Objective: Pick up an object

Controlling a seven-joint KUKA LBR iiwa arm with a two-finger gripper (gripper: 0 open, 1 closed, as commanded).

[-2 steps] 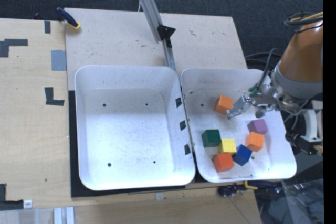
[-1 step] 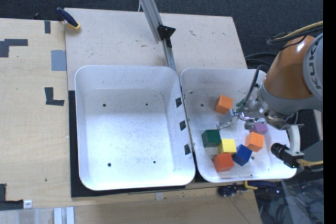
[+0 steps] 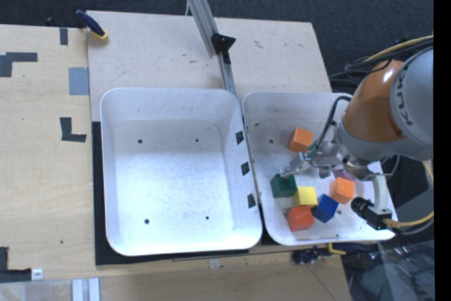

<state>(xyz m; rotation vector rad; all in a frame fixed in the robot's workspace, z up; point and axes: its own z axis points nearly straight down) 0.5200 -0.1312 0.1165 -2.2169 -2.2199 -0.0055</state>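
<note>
So far nothing looks lifted: the green block [image 3: 283,185], yellow block [image 3: 306,195], red block [image 3: 299,218], blue block [image 3: 325,209] and two orange blocks [image 3: 301,139] [image 3: 342,189] all lie in the right bin [image 3: 262,116]. The claw [image 3: 310,160] hangs low among them, just above the green one; whether it is wide or narrow I cannot tell. The grasp and lift remain, by my reading. The left bin [image 3: 113,109] sits alongside on the worktop [image 3: 155,46].

The bench [image 3: 176,60] is pale wood. Two white bins lie on it side by side, the left bin [image 3: 176,176] touching the right bin [image 3: 271,109]. A blue-and-yellow clamp [image 3: 91,25] sits near its far left corner.
</note>
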